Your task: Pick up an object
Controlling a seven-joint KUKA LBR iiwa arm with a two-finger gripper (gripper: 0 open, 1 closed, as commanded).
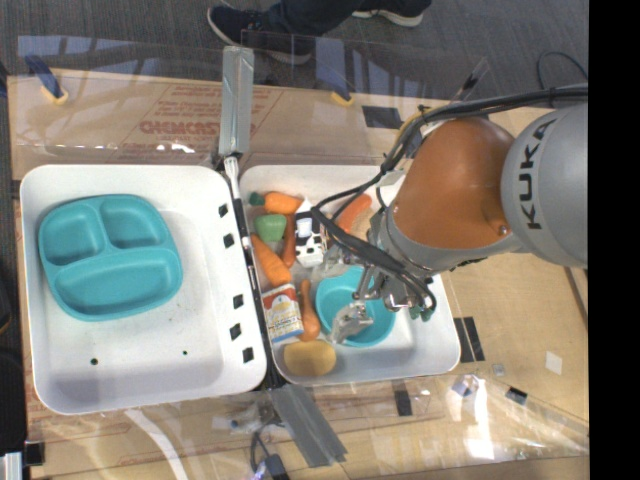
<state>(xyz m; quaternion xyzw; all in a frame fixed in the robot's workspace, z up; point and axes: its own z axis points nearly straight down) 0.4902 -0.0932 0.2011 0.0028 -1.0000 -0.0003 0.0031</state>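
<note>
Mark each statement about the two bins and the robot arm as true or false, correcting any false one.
1. The teal divided plate lies in the left bin. True.
2. The gripper is over the left bin. False: it is over the right bin, at the blue bowl.
3. Carrots lie in the right bin. True.
4. The small bottle lies on the teal plate. False: it lies in the right bin.

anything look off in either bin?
Nothing damaged or spilled. The toys are crammed along the right bin's left wall, carrots and bottle overlapping. The teal tray sits askew in the left bin.
</note>
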